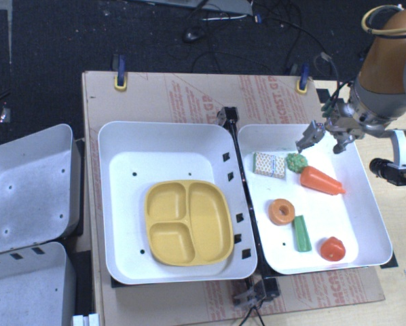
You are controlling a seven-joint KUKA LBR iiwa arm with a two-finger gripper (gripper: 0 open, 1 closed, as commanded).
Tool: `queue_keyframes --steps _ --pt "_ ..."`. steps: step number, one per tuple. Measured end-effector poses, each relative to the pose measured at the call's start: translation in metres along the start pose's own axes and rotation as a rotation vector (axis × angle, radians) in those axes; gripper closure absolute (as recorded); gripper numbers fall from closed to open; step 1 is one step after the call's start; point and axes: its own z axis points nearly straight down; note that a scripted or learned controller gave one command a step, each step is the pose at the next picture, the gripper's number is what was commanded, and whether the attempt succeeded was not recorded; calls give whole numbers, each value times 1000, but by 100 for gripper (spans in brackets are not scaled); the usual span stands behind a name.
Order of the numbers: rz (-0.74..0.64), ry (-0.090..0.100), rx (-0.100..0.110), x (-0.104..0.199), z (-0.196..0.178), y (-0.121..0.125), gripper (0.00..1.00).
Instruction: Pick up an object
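Note:
The right bin [366,202] holds a toy carrot [318,180] with a green top, a patterned white packet [269,164], an orange ring [282,211], a green stick [301,233] and a red pepper-like toy [333,248]. My gripper [324,141] hangs over the bin's far edge, just above the carrot's green top. Its two dark fingers [309,138] are spread apart with nothing between them.
The left bin [121,148] carries a yellow divided tray [188,221]. A black divider [240,175] runs between the bins. Two white lids [26,182] lie to the far left. Clamps [121,80] pin the cardboard base at the back.

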Motion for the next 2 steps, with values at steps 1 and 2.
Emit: queue_keyframes --steps 1,2 --pt "-3 -2 -12 0 -7 3 0" --pt "-1 -2 -9 0 36 0 0"
